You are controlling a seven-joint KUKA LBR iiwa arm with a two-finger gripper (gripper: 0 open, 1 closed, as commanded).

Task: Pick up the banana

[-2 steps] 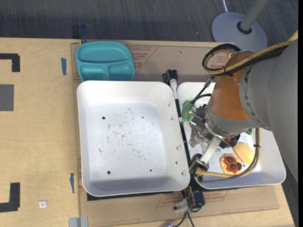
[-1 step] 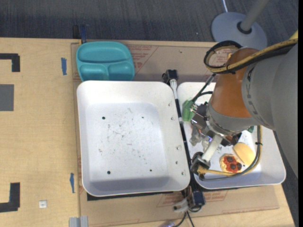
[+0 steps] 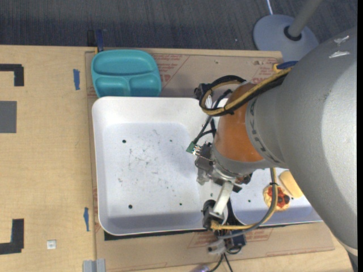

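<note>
Reaching in from the right of the frame, the grey arm [image 3: 317, 123] with its orange band hangs over the seam between the two white bins. Its pincer [image 3: 214, 175] sits low by the right edge of the left bin [image 3: 142, 152], tucked under the wrist, so I cannot tell whether it is spread or pressed together. A pale yellow piece, which looks to be the banana [image 3: 290, 184], peeks out from beneath the arm in the right bin [image 3: 255, 214] at the lower right, just beside a round red-and-orange thing [image 3: 274, 196]. A teal divided tray [image 3: 126, 72] rests on the cardboard worktop [image 3: 45, 152], touching the left bin's upper edge.
</note>
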